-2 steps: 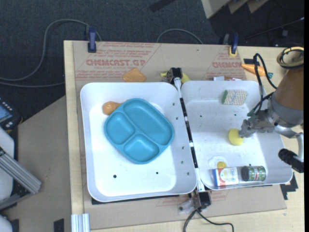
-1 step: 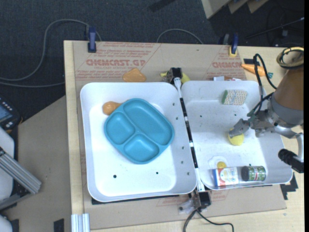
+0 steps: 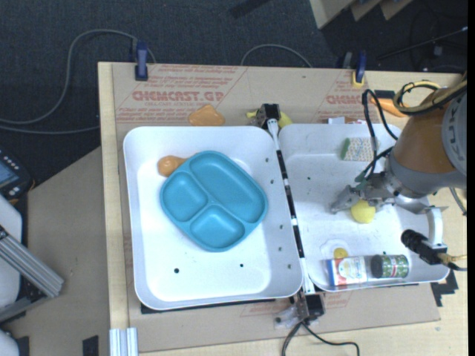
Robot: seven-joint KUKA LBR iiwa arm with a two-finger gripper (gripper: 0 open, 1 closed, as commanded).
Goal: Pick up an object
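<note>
Pincer: the two-finger gripper hung low over the middle of the right bin, fingers spread to either side of a small yellow ball; whether the pads touched the ball could not be told from this slant.
Arm: the grey arm, orange band above the wrist, reached in over the right bin's far right edge.
Yellow ball: it lay on the right bin's floor, near the middle, directly under the fingertips.
Bottle: a bottle with a white label and dark cap lay on its side along the right bin's near edge, cap toward the near right corner.
Small yellow piece: a small round yellow item sat just beyond the bottle's label end, near the near edge.
Patterned card: a small speckled packet rested toward the right bin's far edge, beside the arm.
Left bin: the left bin carried a blue divided plate at its middle, tilted corner-on to the bin's sides.
Orange piece in bin: an orange object lay at the plate's far left rim, touching or just beside it.
Bench: an orange lump sat on the bench just beyond the left bin's far edge.
</note>
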